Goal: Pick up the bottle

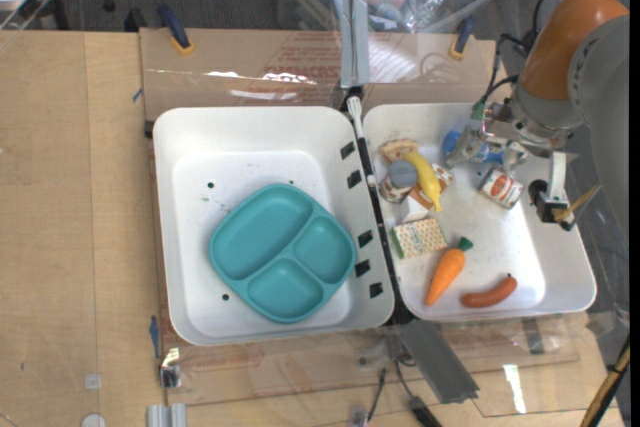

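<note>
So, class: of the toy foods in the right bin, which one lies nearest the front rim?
The red sausage. It lies lowest in the right bin, beside the carrot; the banana and cracker sit further back.

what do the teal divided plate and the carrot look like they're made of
The teal divided plate looks like moulded plastic with a smooth, semi-matte finish: even colour, rounded compartment ridges, soft sheen. The carrot looks like a plastic or rubbery toy: flat uniform orange, smooth skin, a solid green top. Which of the two, the view leaves open.
</note>
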`<state>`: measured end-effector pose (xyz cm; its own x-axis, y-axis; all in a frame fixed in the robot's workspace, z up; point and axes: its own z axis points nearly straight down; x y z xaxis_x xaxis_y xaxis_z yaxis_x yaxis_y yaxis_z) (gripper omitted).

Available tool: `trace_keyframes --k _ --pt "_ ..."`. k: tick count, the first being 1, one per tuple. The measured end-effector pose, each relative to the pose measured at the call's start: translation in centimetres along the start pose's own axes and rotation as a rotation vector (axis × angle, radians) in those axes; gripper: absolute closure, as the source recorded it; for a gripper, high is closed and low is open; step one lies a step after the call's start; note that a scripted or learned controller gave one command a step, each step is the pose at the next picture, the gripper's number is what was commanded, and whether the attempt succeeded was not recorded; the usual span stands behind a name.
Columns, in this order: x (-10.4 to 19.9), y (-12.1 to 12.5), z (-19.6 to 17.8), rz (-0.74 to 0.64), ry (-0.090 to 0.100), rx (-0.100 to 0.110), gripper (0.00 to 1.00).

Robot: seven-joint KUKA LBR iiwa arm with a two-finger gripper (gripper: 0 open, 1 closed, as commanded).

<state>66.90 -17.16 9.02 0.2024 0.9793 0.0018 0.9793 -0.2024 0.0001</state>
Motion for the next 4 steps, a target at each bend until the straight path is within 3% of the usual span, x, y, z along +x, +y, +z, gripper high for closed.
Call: trace_keyframes --k 1,2,3,4 --pt "-0.1 0.2 -1.2 -0.004 -0.006 -0.007 1.0" --pt "-0.1 0.0 -1.0 -0.003 -0.006 0.0 0.0" --pt "3.7 -0.8 0.0 -0.149 -0.005 -0.008 0.0" --pt "3.7 -0.6 -1.2 -0.15 -0.007 -0.01 1.0"
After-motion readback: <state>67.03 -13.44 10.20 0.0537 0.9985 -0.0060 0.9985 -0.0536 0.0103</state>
